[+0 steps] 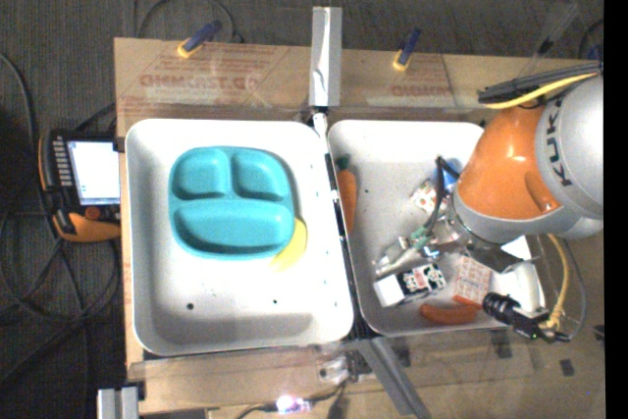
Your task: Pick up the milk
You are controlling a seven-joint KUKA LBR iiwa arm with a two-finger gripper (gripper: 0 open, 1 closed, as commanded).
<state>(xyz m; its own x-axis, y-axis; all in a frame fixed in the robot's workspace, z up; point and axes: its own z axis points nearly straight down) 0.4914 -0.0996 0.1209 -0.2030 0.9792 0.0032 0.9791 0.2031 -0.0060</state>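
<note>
Orange-banded arm [510,177] reads "KU" above milk [410,284].

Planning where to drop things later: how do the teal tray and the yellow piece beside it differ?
The teal tray is large and split into three compartments; the yellow piece is small, plain and curved. The tray sits mid-bin, while the yellow piece pokes out from under its lower right corner. Both lie in the left bin.

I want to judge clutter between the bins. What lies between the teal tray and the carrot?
In the camera view, a yellow banana by the teal tray, then both bins' rims; the carrot lies just beyond.
</note>
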